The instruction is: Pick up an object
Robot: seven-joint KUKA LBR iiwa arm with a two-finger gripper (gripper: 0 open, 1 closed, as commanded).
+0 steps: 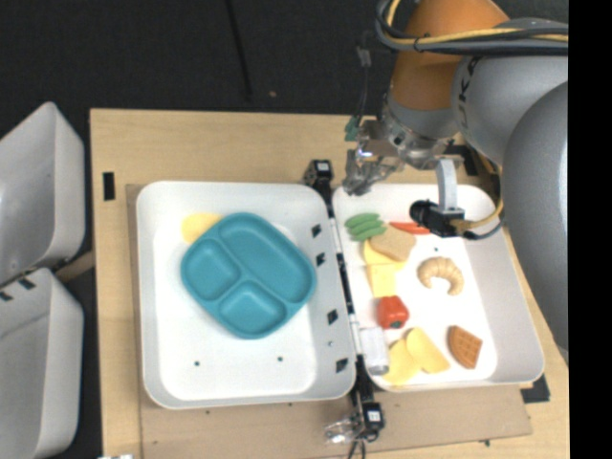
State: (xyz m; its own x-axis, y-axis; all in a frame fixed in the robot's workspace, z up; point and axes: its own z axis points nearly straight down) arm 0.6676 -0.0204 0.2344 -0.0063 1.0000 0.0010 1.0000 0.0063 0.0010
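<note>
Camera view: curved glossy croissant (441, 273); smooth teal compartment tray (248, 273).

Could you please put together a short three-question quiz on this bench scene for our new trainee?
1. True or false: the blue tray lies in the left bin.
2. Which item lies nearest the right bin's near rim: A croissant, B waffle, C green piece?
3. Fill in: the gripper hovers over the right bin's ___ left corner.

Key: 1 true; 2 B; 3 far.
</note>
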